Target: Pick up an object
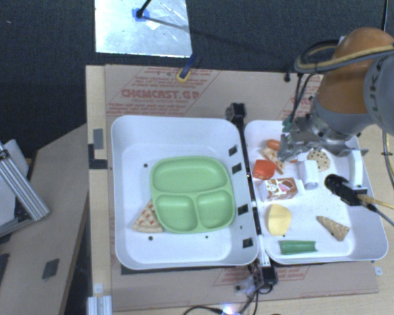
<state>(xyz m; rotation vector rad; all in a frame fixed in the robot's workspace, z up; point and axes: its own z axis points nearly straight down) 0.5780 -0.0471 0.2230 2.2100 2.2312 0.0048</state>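
My gripper (287, 148) hangs low over the upper left part of the right bin (374, 241). It is right above a small orange-red piece (273, 144) and a tan piece (270, 155). Just below them lie a red pepper-like toy (264, 169) and a red and white packet (281, 188). A yellow piece (279, 219), a green bar (297, 246) and a tan wedge (333, 227) lie toward the bin's front. A spotted cookie (319, 158) and a white block (308, 173) sit beside the gripper on its right.
The left bin (128, 136) holds a green divided plate (190, 194) with a pizza slice toy (146, 218) at its lower left corner. A black divider (243, 169) runs between the bins. A black cylinder with a cable (340, 189) sticks out over the right bin.
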